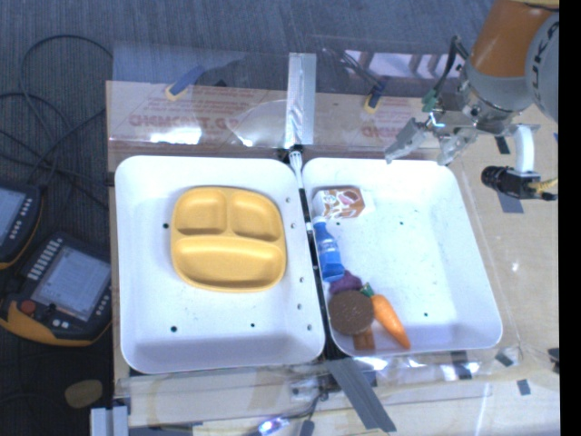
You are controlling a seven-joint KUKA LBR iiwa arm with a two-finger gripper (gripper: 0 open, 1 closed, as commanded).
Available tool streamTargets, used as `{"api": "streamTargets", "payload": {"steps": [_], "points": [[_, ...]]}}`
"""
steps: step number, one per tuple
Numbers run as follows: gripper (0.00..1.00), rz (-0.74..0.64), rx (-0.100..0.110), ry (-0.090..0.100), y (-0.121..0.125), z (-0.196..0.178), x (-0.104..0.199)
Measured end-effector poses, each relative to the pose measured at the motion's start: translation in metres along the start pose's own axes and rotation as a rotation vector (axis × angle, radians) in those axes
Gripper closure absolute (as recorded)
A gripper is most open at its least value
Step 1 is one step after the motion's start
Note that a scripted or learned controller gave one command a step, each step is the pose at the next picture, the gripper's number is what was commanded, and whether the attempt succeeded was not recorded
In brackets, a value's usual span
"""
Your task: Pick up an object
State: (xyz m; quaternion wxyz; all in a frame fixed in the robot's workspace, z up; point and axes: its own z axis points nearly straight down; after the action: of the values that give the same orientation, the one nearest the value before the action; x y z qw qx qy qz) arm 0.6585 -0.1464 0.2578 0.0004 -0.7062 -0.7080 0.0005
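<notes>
Nothing is yet picked up: the two-finger gripper [425, 142] is held spread and empty above the right white bin's [454, 243] far rim, while the orange plastic carrot [388, 321] lies at its near-left corner.

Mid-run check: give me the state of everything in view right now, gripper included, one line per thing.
gripper: open, nothing between its fingers, above the far rim of the right bin
yellow divided plate: flat in the left bin, right way up
snack packet: lying flat in the right bin, far left corner
blue bottle: on its side along the left wall
brown round thing: lying flat
toy carrot: lying beside it
</notes>
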Motion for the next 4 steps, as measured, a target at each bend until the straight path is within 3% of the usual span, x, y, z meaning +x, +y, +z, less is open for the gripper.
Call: {"api": "streamTargets", "payload": {"steps": [1,2,3,4], "points": [[0.00,0.406,0.003,-0.002,0.010,0.056,0.029],[0.00,0.653,0.003,-0.001,0.010,0.075,0.056],[0.00,0.816,0.005,-0.002,0.005,0.076,0.078],[0.00,1.366,0.004,0.000,0.003,0.075,0.076]]}}
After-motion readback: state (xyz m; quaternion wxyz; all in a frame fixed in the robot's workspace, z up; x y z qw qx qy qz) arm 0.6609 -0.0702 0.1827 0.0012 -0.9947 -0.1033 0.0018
